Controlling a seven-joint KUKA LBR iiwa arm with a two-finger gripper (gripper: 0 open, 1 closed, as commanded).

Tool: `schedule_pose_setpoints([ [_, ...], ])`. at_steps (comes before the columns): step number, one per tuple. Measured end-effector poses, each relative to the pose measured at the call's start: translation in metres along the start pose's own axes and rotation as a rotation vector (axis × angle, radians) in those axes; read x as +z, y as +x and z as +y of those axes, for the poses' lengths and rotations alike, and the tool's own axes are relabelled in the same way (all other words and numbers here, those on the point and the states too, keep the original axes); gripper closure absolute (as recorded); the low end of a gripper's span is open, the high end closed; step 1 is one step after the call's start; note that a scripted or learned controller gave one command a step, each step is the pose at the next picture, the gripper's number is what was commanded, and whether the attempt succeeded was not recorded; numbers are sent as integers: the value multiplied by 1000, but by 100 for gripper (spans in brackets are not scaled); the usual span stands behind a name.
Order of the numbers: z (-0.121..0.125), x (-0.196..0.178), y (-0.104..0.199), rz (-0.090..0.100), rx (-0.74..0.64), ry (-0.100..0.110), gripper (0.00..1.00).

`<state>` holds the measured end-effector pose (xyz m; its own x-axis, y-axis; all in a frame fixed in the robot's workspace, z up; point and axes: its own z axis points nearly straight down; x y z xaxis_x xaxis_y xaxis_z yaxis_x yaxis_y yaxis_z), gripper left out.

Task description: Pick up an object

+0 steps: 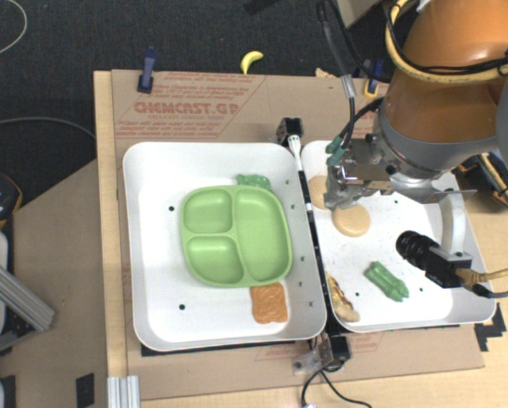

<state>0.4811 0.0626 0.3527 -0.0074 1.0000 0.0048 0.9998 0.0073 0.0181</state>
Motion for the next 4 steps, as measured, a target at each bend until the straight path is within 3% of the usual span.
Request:
schedule_pose_setpoints([
  [1, -1, -23, -59, -7, 13, 12, 100],
  [2, -2, 5, 6, -3, 0, 23, 100],
  [3, 2, -127, 15, -1, 4, 1, 100],
  [4, -3, 2, 41, -7, 6, 32, 100],
])
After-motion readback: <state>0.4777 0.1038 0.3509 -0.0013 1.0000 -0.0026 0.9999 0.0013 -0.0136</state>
